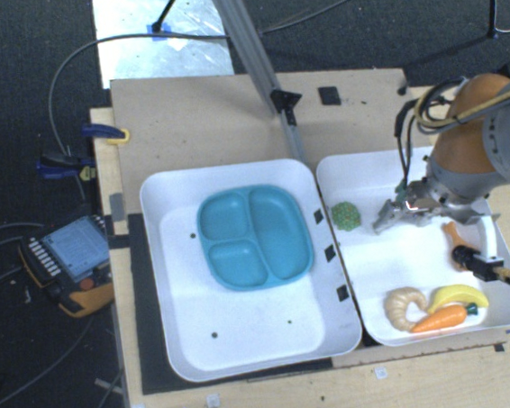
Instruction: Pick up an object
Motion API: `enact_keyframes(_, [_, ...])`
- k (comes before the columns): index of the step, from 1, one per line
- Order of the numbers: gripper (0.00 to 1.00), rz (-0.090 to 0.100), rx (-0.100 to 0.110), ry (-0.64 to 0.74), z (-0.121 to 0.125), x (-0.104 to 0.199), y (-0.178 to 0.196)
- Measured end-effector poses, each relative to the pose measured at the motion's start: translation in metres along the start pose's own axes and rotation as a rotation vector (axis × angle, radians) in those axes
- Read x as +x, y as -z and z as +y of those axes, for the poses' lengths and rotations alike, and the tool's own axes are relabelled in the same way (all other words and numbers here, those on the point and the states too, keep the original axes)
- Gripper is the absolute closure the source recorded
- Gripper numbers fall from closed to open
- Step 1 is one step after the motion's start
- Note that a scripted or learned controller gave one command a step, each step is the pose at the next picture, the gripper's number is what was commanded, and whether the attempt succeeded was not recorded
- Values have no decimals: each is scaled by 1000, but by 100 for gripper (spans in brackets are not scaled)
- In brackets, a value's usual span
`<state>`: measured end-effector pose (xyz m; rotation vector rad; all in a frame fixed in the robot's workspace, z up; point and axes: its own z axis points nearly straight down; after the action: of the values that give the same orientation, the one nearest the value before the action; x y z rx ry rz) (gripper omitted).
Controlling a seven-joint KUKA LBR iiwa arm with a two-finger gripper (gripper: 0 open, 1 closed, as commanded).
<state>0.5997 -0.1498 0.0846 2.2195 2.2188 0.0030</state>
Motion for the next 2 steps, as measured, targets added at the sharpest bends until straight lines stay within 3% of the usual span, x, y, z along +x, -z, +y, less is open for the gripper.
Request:
enact_keyframes(1, [100,-1,-7,1,2,0,14])
enact_keyframes(2, [100,-1,-3,0,6,-10,65])
